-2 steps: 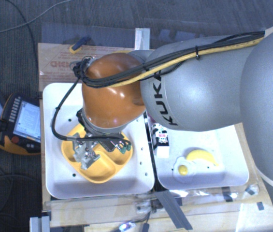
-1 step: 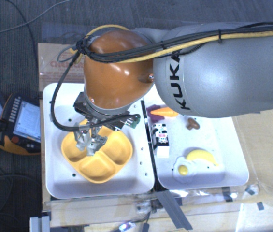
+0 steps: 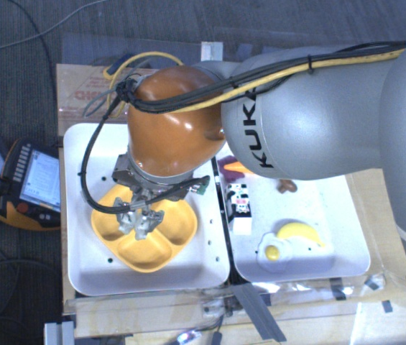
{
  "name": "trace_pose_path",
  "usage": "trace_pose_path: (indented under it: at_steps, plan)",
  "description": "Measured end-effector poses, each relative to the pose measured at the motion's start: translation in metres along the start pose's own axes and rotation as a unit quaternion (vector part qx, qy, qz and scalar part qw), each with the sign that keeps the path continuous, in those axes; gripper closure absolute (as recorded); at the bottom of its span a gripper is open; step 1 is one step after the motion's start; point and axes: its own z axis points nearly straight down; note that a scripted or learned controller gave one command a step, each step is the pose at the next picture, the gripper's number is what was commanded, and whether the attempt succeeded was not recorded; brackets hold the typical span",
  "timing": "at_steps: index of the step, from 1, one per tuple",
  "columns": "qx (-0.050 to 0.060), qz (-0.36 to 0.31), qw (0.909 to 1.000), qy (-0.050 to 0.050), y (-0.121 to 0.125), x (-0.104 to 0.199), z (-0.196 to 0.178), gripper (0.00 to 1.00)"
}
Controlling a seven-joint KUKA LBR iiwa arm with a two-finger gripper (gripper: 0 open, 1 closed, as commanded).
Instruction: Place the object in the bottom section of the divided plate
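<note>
Hovering low over the yellow plate (image 3: 145,234) in the left bin (image 3: 88,279), the tool (image 3: 139,223) sits roughly above the plate's centre, where the dividers meet. Whether it is spread or pressed together I cannot tell; the metal parts blur together, and no object is clearly pinched. The task's object may be hidden beneath the tool, though I cannot confirm that. A banana (image 3: 300,232), an egg (image 3: 272,251) and a small carton (image 3: 239,200) lie in the right bin (image 3: 346,264). This looks like the placing step; next, the tool should shift toward the plate's bottom section and release there.
</note>
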Motion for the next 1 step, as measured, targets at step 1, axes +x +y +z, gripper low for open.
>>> trace_pose_path:
  at_steps: [1]
  plan:
    - [0.0,0.0,1.0,-0.001,0.0005,-0.0006,-0.0001,0.0]
